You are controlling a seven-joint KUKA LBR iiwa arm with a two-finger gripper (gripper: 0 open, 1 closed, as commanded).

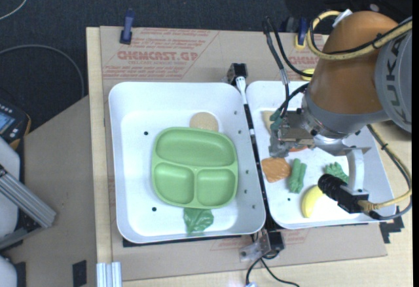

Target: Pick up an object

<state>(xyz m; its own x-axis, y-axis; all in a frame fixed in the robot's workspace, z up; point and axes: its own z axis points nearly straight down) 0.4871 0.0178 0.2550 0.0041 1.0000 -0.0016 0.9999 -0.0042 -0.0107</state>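
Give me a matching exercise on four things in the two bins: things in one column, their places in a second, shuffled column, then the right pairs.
Things
1. green divided plate
2. yellow lemon-shaped piece
3. round tan piece
4. crumpled green leafy piece

Places
A. left bin, just beyond the plate's far edge
B. right bin, near its front edge
C. middle of the left bin
D. left bin, at the plate's near edge, by the front wall

Pairs: 1-C, 2-B, 3-A, 4-D
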